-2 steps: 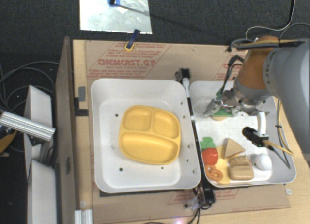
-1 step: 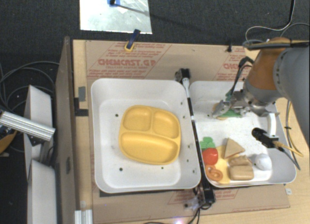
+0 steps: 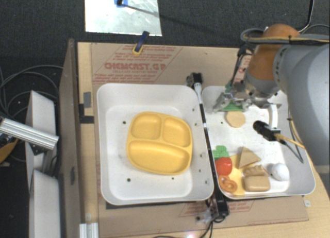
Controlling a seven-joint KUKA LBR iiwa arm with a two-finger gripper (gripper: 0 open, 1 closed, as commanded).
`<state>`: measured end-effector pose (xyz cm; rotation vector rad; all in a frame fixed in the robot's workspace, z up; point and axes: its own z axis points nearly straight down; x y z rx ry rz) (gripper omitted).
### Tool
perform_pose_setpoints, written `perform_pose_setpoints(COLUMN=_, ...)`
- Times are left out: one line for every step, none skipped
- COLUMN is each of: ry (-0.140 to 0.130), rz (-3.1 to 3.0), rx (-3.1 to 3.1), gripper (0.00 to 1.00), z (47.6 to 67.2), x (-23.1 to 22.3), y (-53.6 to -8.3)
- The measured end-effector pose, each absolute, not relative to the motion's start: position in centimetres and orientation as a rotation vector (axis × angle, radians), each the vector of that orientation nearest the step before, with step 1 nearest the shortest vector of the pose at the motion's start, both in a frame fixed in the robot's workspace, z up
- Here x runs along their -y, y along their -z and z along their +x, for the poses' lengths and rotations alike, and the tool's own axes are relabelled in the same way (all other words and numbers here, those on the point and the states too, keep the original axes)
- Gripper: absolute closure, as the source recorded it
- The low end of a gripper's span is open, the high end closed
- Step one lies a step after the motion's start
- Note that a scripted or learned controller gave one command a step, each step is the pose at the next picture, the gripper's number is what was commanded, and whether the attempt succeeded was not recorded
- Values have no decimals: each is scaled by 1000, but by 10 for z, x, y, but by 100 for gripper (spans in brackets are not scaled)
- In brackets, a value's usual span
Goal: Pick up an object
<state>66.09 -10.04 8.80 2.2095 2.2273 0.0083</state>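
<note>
Yellow divided plate [image 3: 159, 142] smooth glossy plastic; white bins [image 3: 114, 180] matt plastic; bench [image 3: 134, 64] brown cardboard.

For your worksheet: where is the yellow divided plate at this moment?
The yellow divided plate lies in the middle of the left bin, across the divider from the toy food.

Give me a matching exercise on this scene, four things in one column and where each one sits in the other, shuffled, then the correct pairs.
Things:
1. yellow divided plate
2. white egg
3. tomato
4. tan round cookie

Places:
A. right bin, near corner on the arm's side
B. right bin, far end, just below the pincer
C. middle of the left bin
D. right bin, beside the divider between the bins, below the green piece

Pairs: 1-C, 2-A, 3-D, 4-B
</note>
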Motion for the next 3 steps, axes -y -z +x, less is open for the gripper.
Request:
perform_pose_setpoints(ry=-3, rz=2218, rx=-2219, gripper=0, z=651, x=123, y=-107)
perform_pose_setpoints(ry=-4, rz=2216, rx=-2221, gripper=0, z=670, x=141, y=-84)
perform_pose_setpoints(ry=-5, rz=2210, rx=-2223, gripper=100, z=670, x=141, y=-97)
